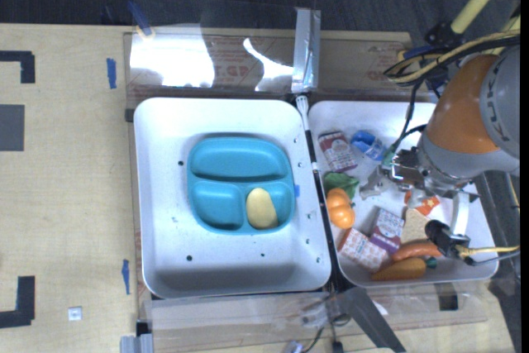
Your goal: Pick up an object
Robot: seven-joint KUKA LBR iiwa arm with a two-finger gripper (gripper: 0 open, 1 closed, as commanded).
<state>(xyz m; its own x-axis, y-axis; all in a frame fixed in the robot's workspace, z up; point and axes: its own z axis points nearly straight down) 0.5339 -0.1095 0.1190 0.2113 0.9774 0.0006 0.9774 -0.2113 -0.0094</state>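
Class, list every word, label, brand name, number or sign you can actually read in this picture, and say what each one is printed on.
"KU": black letters on the grey arm at the picture's right edge, cut off there.
Red printing on the brown board behind the bins: blurred by glare, not readable.
Labels on the small packets in the right bin: too small and blurred to read.
The blue tray and left bin: no text.
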